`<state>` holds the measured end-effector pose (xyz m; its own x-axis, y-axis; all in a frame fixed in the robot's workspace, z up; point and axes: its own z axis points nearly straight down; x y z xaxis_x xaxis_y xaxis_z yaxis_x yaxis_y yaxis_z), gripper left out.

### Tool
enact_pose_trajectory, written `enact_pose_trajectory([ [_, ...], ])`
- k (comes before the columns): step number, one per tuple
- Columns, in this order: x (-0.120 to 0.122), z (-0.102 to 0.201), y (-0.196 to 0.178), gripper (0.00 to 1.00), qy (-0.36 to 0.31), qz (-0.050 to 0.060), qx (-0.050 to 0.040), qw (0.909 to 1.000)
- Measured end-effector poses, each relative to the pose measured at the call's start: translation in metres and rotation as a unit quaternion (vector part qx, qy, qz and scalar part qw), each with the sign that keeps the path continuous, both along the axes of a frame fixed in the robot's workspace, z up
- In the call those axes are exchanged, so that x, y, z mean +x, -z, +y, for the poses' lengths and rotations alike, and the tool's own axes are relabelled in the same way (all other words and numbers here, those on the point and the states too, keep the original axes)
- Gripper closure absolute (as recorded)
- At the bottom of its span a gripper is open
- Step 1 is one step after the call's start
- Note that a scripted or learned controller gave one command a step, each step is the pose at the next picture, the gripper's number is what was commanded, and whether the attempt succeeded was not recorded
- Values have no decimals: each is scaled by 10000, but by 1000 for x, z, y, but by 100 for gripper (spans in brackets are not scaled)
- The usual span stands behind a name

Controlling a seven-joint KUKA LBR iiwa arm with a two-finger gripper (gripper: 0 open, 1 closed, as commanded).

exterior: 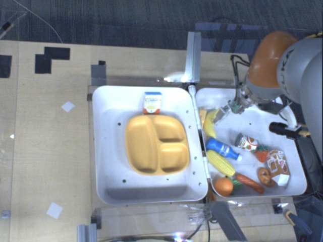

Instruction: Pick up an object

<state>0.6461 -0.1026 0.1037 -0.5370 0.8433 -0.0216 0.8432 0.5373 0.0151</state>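
The right bin holds several toy foods: a yellow banana by its left wall, a blue bottle, a corn cob, an orange, a carrot, a small can, a strawberry, a brown pastry and a patterned box. My gripper hangs low in the bin's back left part, right at the banana's upper end. Whether it touches the banana is unclear from this angle.
The left bin carries a yellow divided plate and a small orange-and-white carton at its back wall. A metal post stands behind the divider between the bins. The arm's grey body overhangs the right bin's back right corner.
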Motion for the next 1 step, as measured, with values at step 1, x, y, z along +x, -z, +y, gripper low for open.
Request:
enact_pose_trajectory([
  [1,5,7,10,0,773,34,39,9970],
])
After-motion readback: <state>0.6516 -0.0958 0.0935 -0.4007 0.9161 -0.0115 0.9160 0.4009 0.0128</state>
